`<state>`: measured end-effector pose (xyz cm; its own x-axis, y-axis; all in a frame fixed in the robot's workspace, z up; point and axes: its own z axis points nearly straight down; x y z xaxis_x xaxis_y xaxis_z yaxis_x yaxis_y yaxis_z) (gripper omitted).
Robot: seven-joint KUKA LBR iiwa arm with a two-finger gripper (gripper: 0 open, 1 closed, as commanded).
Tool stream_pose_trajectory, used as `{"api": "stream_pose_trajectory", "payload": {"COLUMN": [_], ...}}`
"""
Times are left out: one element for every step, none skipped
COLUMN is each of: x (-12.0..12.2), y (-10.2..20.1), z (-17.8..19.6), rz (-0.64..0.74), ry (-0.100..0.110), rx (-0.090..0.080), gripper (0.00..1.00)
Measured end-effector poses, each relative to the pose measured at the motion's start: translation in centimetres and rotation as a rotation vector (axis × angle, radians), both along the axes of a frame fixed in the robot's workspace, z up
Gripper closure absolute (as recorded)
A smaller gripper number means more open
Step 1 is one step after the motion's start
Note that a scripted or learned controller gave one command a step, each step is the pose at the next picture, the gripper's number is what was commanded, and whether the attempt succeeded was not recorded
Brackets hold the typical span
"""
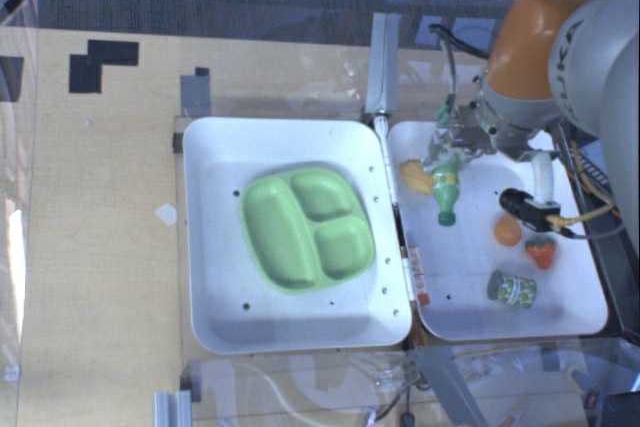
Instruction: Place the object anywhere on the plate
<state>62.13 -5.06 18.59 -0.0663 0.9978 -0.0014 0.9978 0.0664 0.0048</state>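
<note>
End effector (452, 147) hangs just over one end of the green bottle (445, 198), which stretches lengthwise away from it; can't tell if it's clamped.

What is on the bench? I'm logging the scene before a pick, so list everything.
bins: two, white, side by side
plate: one, green, left bin
bottle: one, green, right bin, at the gripper
yellow toy: one, yellow, left of the bottle
ball: one, orange, right bin
red toy: one, red, beside the ball
can: one, green, right bin's near side
arm: one, grey and orange, from the right
gripper: one, at the bottle's top
</note>
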Motion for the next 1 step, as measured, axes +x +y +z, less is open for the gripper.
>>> {"api": "stream_pose_trajectory", "payload": {"x": [-4.03], "y": [6.24], "z": [-0.07], "rz": [0.201], "ry": [0.001], "rx": [0.001], "gripper": [1.0]}}
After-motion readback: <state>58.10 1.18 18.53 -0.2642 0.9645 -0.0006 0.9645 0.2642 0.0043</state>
